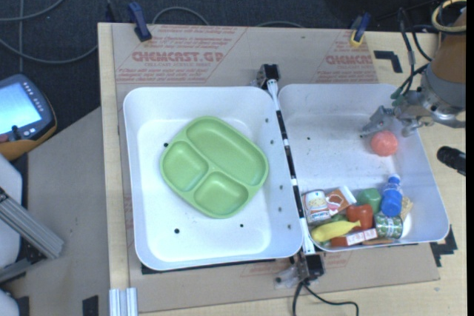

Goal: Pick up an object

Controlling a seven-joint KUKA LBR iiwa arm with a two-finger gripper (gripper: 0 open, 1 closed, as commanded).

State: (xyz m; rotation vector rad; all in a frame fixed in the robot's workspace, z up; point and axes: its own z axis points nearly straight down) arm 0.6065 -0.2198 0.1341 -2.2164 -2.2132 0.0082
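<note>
End effector (386, 119) hangs low in the right bin (326, 111), near its far right side; whether it is released or clenched I cannot tell at this size. Just below it, toward the camera, lies a ball (384, 143), apart from everything else. Further toward the camera, well past the ball, a pile (355, 214) of packets, a bottle and toy food crowds the bin's near corner. Across to its left sits a green tray (215, 166) in the left bin (141, 159). Risk, as I judge it: the ball is round and smooth-looking, pinkish-orange, so an off-centre close could squirt it away or roll it against the wall
</note>
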